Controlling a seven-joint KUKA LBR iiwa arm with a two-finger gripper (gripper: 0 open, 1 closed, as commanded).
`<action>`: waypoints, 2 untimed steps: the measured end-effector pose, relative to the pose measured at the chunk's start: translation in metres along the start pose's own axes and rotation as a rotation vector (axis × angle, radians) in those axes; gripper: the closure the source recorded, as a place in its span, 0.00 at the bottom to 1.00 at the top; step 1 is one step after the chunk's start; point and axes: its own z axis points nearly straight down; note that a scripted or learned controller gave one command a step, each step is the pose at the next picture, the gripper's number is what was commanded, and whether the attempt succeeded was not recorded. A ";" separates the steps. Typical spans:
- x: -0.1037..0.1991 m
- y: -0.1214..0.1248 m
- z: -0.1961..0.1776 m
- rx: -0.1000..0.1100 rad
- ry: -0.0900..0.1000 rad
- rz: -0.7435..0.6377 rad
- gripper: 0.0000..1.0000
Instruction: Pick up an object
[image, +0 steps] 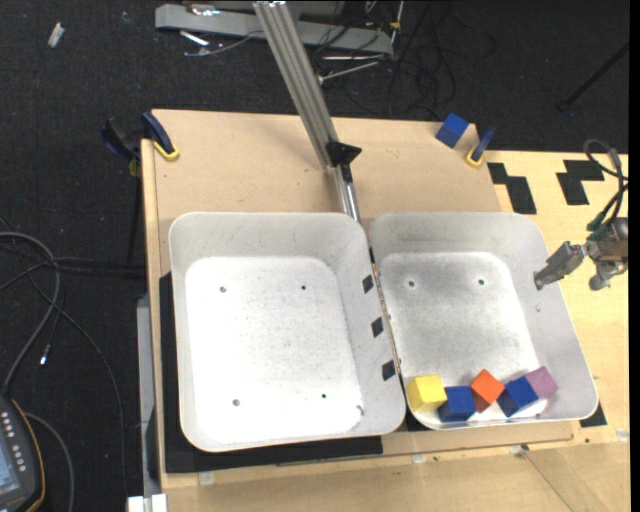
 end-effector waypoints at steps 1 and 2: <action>0.041 0.010 0.064 0.006 0.003 -0.005 0.00; 0.045 0.069 0.086 -0.002 0.000 -0.005 0.00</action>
